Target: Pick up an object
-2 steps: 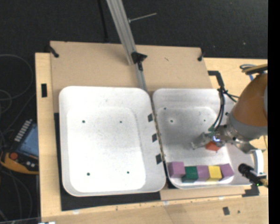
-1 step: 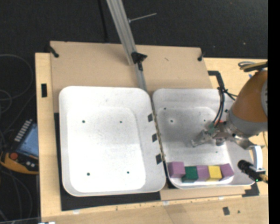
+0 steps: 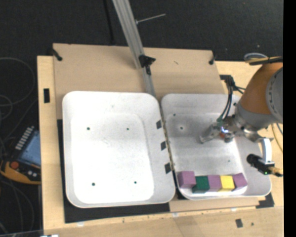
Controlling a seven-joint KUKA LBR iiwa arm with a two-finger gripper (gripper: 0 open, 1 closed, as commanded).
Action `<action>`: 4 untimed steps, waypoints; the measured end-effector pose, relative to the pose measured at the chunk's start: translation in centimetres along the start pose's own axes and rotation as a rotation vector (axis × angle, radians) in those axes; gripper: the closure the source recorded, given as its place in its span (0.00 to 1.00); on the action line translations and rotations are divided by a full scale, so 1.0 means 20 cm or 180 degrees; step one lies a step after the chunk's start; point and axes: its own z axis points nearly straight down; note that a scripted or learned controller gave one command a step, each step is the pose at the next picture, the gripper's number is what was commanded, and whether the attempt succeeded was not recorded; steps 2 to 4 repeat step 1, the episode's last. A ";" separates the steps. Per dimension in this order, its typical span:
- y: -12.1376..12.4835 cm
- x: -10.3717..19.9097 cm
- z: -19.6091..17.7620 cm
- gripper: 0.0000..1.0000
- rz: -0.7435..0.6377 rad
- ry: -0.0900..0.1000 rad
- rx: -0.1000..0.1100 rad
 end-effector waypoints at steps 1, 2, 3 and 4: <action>0.37 0.01 0.02 0.00 0.0030 0.0032 0.0163; 0.37 0.01 0.02 0.00 0.0030 0.0032 0.0163; 0.37 0.01 0.02 0.00 0.0030 0.0032 0.0163; 0.37 0.01 0.02 0.00 0.0030 0.0032 0.0163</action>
